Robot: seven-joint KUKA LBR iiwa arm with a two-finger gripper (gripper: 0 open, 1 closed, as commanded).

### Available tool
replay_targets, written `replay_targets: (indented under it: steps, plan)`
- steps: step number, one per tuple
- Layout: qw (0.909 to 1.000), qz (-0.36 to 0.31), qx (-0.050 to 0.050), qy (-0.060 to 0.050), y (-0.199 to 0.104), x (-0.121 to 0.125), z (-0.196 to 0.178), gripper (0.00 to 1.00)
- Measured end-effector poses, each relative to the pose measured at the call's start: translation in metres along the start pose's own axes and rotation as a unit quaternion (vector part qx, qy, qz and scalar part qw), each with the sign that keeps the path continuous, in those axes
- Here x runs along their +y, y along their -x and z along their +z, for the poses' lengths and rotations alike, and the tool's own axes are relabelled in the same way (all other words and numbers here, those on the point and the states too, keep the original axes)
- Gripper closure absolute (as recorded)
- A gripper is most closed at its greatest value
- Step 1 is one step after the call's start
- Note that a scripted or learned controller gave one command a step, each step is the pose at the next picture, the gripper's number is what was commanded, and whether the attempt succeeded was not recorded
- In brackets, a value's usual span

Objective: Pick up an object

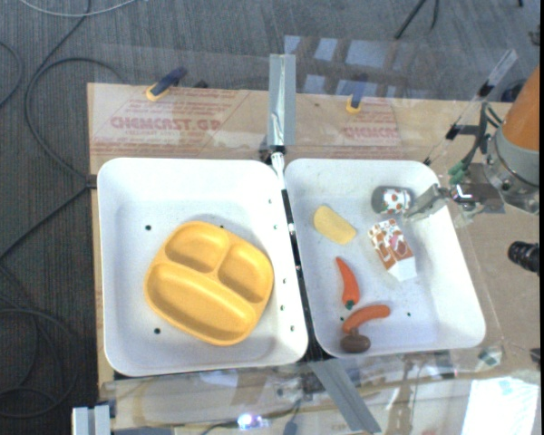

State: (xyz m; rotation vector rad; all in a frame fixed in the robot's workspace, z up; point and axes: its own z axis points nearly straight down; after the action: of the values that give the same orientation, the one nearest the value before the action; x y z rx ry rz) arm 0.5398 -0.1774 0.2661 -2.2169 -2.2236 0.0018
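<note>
The right bin [453, 320] holds several small items. A pale yellow wedge [334, 225] lies near its left wall. Below it are a red chili pepper [347, 282], an orange-red sausage [367, 315] and a small brown lump [354, 342]. A little red-and-white carton [392, 247] lies toward the right, with a silver can [391, 198] on its side just above it. My gripper [428, 202] reaches in over the bin's upper right corner, right beside the can. Nothing shows in its grasp.
The left bin [118, 333] carries a large yellow divided plate [210, 281]. A metal rail [282, 107] runs between the bins at the back. The arm's grey wrist and orange band [537, 116] hang over the bench's right edge. Cables lie on the floor at left.
</note>
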Motion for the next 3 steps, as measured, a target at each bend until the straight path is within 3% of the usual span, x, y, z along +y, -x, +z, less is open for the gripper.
replay_targets:
  steps: [1,2,3]
  plan:
    - [0.9993,-0.038,0.001,-0.001,-0.011,-0.016,0.155,0.00]
    - [0.9995,-0.032,-0.002,0.006,-0.029,0.043,0.176,0.00]
    - [0.9970,0.077,0.001,-0.003,-0.012,0.091,0.176,0.00]
